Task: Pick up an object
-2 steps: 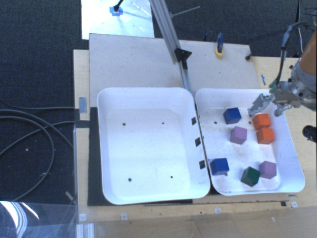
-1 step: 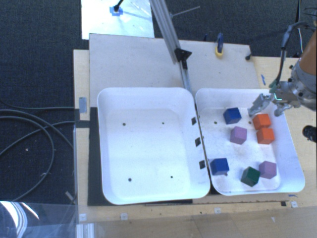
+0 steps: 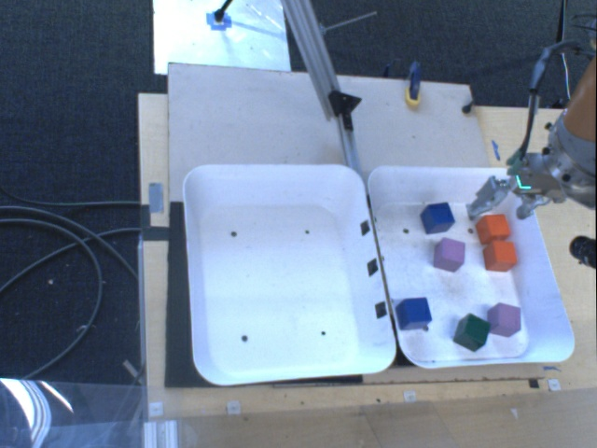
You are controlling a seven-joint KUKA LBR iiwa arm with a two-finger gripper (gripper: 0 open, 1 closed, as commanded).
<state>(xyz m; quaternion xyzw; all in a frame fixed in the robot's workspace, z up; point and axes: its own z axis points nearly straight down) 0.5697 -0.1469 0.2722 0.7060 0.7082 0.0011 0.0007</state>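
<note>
The right bin holds several small blocks. A blue block lies at the back, with a purple block in front of it. Two orange blocks sit one behind the other near the right wall. Along the front lie another blue block, a green block and a second purple block. My gripper hovers over the bin's back right part, just above the rear orange block. It is open, and nothing is between its fingers.
The left bin stands beside the right one, sharing a middle wall with black clips. A slanted metal pole rises behind the bins. A yellow clamp sits on the board's back edge. Cables lie on the floor at left.
</note>
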